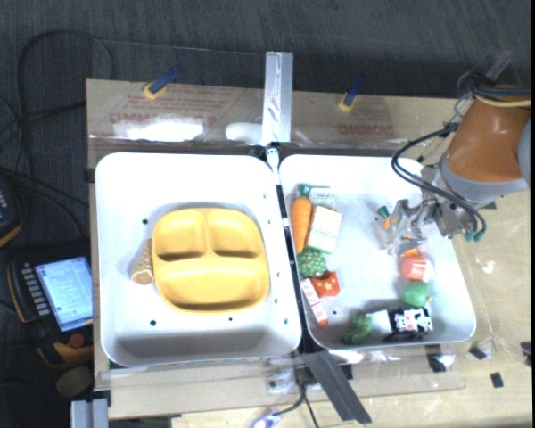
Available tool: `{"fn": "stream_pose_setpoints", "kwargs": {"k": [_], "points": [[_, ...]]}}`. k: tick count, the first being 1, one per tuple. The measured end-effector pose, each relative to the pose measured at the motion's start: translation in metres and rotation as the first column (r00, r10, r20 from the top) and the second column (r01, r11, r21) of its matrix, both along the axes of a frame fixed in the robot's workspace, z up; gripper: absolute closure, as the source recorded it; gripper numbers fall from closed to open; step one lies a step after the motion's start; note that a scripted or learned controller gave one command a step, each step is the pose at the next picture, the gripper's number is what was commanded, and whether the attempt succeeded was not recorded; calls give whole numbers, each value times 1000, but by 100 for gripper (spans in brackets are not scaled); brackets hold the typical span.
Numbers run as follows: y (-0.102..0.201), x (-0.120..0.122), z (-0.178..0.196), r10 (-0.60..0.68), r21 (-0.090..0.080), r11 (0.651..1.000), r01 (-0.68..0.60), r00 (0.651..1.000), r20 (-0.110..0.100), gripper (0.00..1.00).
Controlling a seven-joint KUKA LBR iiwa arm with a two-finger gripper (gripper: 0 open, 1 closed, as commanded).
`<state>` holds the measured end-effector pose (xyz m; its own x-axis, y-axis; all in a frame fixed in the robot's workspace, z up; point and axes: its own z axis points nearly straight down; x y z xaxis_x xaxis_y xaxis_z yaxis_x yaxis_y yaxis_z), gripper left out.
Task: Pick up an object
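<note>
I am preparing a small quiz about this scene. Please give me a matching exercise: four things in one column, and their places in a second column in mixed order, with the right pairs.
Things:
1. yellow tray
2. carrot
3. black and white cow toy
4. ice cream cone

Places:
A. right bin, by the divider between the bins
B. left bin, middle
C. left bin, against the tray's left side
D. right bin, near the front edge

Pairs: 1-B, 2-A, 3-D, 4-C
</note>
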<state>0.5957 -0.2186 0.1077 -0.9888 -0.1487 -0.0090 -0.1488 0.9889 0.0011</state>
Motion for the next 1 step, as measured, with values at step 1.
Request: {"fn": "stream_pose_setpoints", "kwargs": {"k": [1], "points": [[0, 0, 0, 0, 1, 1000, 0, 1000, 0, 0]]}}
